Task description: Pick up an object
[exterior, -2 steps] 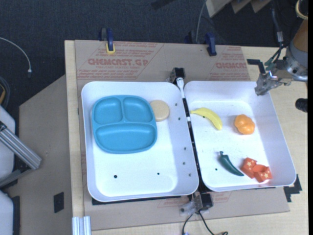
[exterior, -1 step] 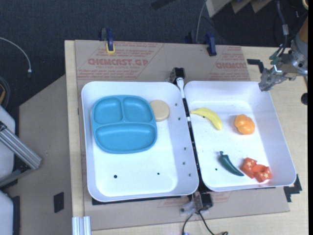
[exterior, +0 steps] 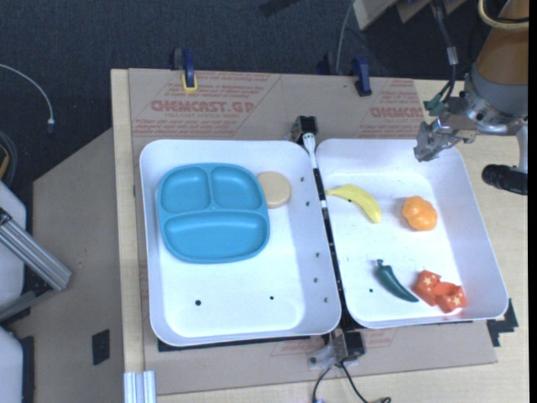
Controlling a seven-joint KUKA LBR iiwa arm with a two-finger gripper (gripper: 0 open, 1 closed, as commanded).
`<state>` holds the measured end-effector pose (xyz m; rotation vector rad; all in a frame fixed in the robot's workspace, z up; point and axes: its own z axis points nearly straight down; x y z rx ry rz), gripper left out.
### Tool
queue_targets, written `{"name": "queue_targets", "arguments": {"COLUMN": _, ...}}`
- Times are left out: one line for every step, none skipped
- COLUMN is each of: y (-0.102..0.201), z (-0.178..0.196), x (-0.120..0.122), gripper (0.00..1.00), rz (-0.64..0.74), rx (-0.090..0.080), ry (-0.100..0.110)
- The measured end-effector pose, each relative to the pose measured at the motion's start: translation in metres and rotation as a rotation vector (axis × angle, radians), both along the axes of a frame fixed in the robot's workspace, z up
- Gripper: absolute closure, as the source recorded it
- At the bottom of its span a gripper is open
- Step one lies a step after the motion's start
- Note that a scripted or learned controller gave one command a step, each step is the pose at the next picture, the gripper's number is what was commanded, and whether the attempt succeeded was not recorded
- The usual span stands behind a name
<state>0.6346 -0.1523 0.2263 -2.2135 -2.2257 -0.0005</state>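
Note:
The right bin (exterior: 470,200) holds a yellow banana (exterior: 357,201), an orange pepper (exterior: 419,213), a dark green chili (exterior: 393,280) and a red pepper (exterior: 440,290). My gripper (exterior: 430,147) hangs over the bin's far right rim, above and behind the orange pepper, with nothing seen between its fingers. In the left bin (exterior: 235,309) lie a blue sectioned plate (exterior: 213,211) and a round beige cookie (exterior: 273,189) beside it.
Both bins rest on a cardboard-covered bench (exterior: 252,99) held by blue clamps (exterior: 186,65) at the back edge. A black bracket (exterior: 305,129) sits between the bins at the far side. Cables hang behind the bench.

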Motion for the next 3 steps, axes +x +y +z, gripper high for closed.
{"name": "queue_targets", "arguments": {"y": 0.060, "z": 0.004, "x": 0.004, "gripper": 1.00, "rz": 0.001, "rx": 0.000, "ry": -0.002}}
{"name": "queue_targets", "arguments": {"y": 0.115, "z": -0.003, "x": 0.005, "gripper": 1.00, "rz": 0.001, "rx": 0.000, "ry": 0.000}}
{"name": "queue_targets", "arguments": {"y": 0.162, "z": -0.010, "x": -0.001, "gripper": 1.00, "rz": 0.000, "rx": 0.000, "ry": 0.001}}
